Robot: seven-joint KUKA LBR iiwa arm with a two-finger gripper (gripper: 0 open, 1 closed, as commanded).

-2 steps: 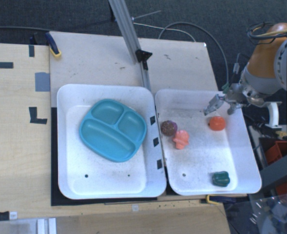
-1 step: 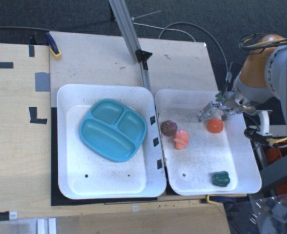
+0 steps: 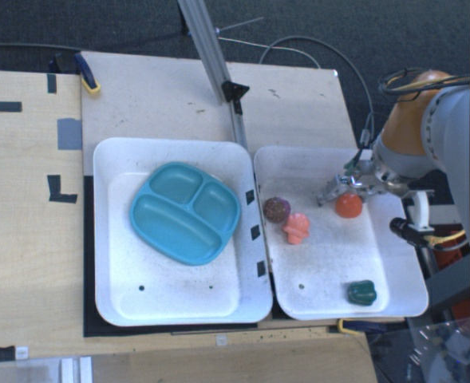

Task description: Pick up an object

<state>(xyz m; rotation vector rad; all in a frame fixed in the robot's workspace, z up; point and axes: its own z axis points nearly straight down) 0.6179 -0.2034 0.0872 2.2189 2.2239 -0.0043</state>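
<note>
— Four small things lie in the right bin (image 3: 394, 290): an orange ball (image 3: 348, 206) toward two o'clock, a dark reddish ball (image 3: 277, 208) at nine o'clock, a pink lumpy piece (image 3: 296, 228) just beside it, and a green block (image 3: 361, 292) down at five o'clock.

— Which is the likely pick?

— The orange ball, I'd judge. The gripper (image 3: 342, 188) sits at the ball's eleven o'clock, right against it or just above; from this angle I cannot separate touching from hovering.

— Open or closed?

— I cannot tell. The metal at the wrist end blurs into the white floor of the bin, and nothing shows the ball clamped, so I would not call it held.

— How would it handle?

— Probably light and hollow, like toy fruit, with a smooth skin. Being round, it would roll off at a glancing touch and squirt out if pinched off-centre. Best taken across its widest part, straight down, evenly on both sides.

— And the neighbours?

— Well apart from it, so no crowding. The bin's far wall at twelve o'clock is nearer and could cramp the approach.

— The left bin (image 3: 111, 294)?

— It carries a blue divided plate (image 3: 185, 212), lying tilted to the bin's sides, on the bench (image 3: 27, 238) side.
</note>
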